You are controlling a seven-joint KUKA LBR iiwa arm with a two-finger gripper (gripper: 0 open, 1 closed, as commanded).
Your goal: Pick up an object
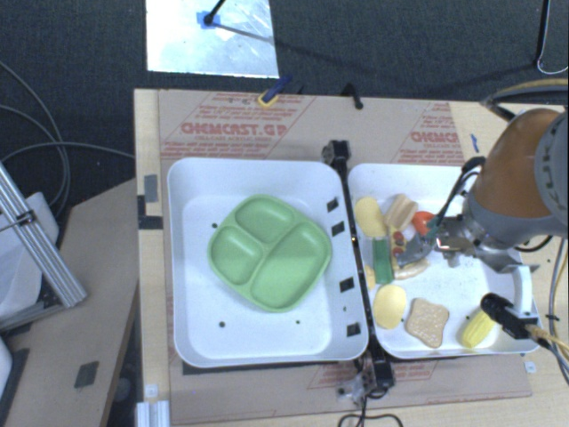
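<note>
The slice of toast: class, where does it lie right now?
In the camera view the slice of toast lies at the right bin's near edge, between a yellow lemon and a corn cob.

two shallow white bins, left (pixel 191 265) and right (pixel 462 181): smooth moulded plastic, faint sheen. green three-part divided plate (pixel 269 252): matt plastic, smooth. toy food looks like plastic: pale yellow lemon-shaped piece (pixel 389 304) smooth, yellow corn cob (pixel 477 329) ribbed, tan bread slice (pixel 428 322) rough and speckled. brown printed cardboard sheet (pixel 240 123) under the bins: matt paper board. dark floor covering (pixel 71 52): rough, cloth-like. silvery square sheet (pixel 212 25): shiny, crinkled, foil-like. arm's orange band (pixel 523 163): smooth, semi-gloss. aluminium frame rail (pixel 40 247): brushed metal.
</note>
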